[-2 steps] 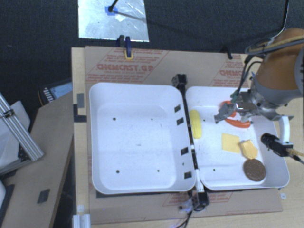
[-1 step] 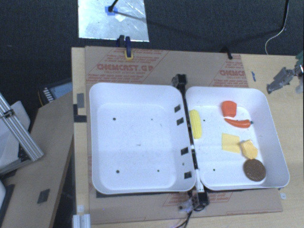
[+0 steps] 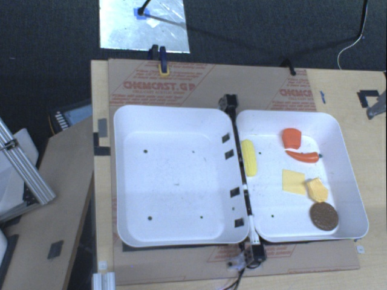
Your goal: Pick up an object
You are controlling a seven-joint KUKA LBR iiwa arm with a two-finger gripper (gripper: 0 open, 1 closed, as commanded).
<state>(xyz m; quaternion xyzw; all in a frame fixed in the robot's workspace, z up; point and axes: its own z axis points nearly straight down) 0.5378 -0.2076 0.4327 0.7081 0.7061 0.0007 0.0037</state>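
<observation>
The right bin [image 3: 349, 180] holds several toy food items. A yellow corn cob [image 3: 248, 157] lies along its left wall. An orange chunk [image 3: 291, 138] sits near the far side, with a red chili pepper [image 3: 303, 156] just in front of it. A flat yellow cheese slice [image 3: 294, 182] lies mid-bin, touching a small yellow block [image 3: 317, 190] at its right. A brown round cookie [image 3: 324, 215] rests at the near right corner.
The left bin [image 3: 121, 162] stands beside the right one, joined by a black clipped divider [image 3: 237, 174]. A shiny metal sheet [image 3: 144, 17] lies beyond the bench. A small grey part [image 3: 378, 107] pokes in at the right edge.
</observation>
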